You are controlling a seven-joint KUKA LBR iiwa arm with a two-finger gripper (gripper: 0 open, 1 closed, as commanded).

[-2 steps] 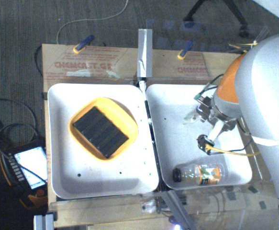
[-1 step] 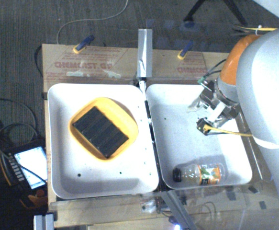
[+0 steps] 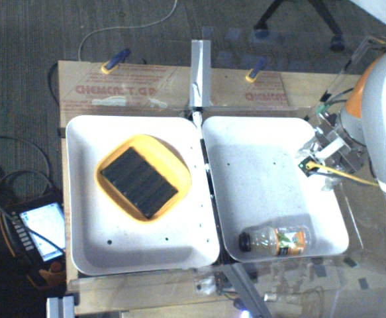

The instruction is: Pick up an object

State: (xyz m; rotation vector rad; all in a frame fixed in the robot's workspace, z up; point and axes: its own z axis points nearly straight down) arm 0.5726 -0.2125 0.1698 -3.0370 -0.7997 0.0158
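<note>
Two white bins sit side by side on the bench, the left bin and the right bin, with their inner rims touching under a metal strip that stands at the back. A clear plastic bottle lies on its side in the right bin, against the near wall, with its dark cap pointing left. Its label is orange and green, and the print on it is too small to read. In the left bin rests a yellow dish that holds a black ribbed slab set at a slant. The gripper hangs over the right rim of the right bin, well apart from the bottle, and whether it is open or closed cannot be told from this angle. Nothing is seen in its grasp. Behind the bins lies a sheet of cardboard with red lettering, which is blurred and cannot be made out. Two blue-handled clamps, one on the left and one on the right, sit at the cardboard's far edge. On the floor to the left lies a tablet with a lit screen, and its contents are illegible.
</note>
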